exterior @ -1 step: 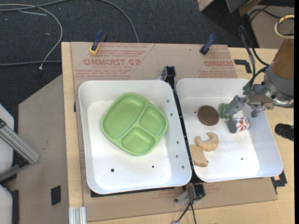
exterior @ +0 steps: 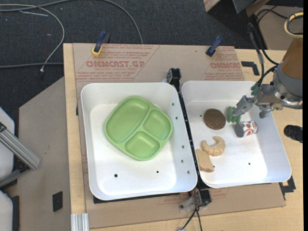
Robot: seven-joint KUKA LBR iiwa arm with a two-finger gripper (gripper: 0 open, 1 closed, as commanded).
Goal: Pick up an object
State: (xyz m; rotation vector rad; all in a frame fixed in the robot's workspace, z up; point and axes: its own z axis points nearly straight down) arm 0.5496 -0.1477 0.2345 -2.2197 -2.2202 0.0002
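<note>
My gripper (exterior: 238, 121) hangs over the right bin (exterior: 269, 172), near its back right part, reaching in from the right. It is open, with one grey finger (exterior: 243, 105) toward the back and the other (exterior: 239, 130) nearer the front. A small green piece (exterior: 233, 113) lies at the tip of the back finger. A red and white object (exterior: 249, 128) sits just right of the front finger. A brown round disc (exterior: 214, 119) lies to the gripper's left. Nothing shows between the fingers.
A croissant-shaped piece (exterior: 214, 146) and a tan chunk (exterior: 206, 162) lie in the right bin's front left. The left bin (exterior: 96, 177) holds a green divided plate (exterior: 138, 127). A black divider (exterior: 185, 129) runs between the bins.
</note>
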